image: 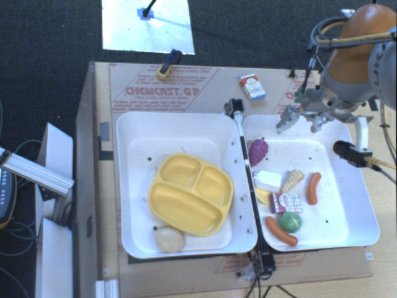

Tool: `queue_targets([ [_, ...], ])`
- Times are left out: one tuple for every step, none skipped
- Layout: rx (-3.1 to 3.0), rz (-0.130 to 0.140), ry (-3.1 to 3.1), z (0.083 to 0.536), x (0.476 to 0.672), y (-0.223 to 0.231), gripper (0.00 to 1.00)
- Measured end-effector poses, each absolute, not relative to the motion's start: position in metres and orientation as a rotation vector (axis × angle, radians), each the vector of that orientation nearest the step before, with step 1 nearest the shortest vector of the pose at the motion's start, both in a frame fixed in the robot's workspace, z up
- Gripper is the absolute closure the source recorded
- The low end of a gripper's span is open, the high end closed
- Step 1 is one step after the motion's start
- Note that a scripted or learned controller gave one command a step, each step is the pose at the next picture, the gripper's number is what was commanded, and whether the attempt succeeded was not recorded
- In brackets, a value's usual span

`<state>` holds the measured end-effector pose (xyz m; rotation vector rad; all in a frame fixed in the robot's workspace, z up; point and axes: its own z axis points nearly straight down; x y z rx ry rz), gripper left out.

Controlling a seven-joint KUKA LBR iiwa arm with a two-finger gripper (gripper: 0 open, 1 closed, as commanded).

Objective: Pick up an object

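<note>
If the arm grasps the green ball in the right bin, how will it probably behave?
The green ball looks round and smooth, so it may slip out of a grasp and roll. It lies against a small red-and-white packet and near an orange sausage, which may stop its rolling but crowd the grasp. It is probably light.

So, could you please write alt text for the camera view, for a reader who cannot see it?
A grey robot arm's gripper hovers over the back edge of the right bin, which holds small toy foods including a purple grape bunch and a green ball. The left bin holds a yellow divided tray.
</note>
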<state>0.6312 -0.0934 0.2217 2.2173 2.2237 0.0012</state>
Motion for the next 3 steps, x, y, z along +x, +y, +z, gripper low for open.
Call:
queue_targets([
  [2.221, -0.001, 2.223, 0.097, 0.612, -0.096, 0.00],
  [2.216, 0.003, 2.224, 0.085, 0.669, -0.096, 0.00],
  [2.211, 0.006, 2.225, 0.096, 0.670, -0.096, 1.00],
])
